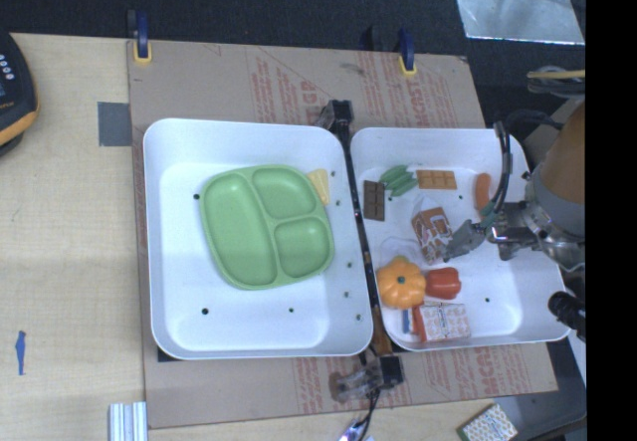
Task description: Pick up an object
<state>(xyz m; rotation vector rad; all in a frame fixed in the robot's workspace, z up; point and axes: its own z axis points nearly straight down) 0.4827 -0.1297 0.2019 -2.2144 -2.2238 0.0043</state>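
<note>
camera view, tool (464, 242) in right bin (498, 145) beside bread slice (431, 232) — grip state unclear, bare floor near right wall

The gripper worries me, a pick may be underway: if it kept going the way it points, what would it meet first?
The gripper points left, so probably the brown packet just ahead of its tip; height above it is unclear.

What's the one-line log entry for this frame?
phase: reach | gripper: over right bin, beside brown packet | held: nothing seen | left bin: green plate | task: not done
</note>
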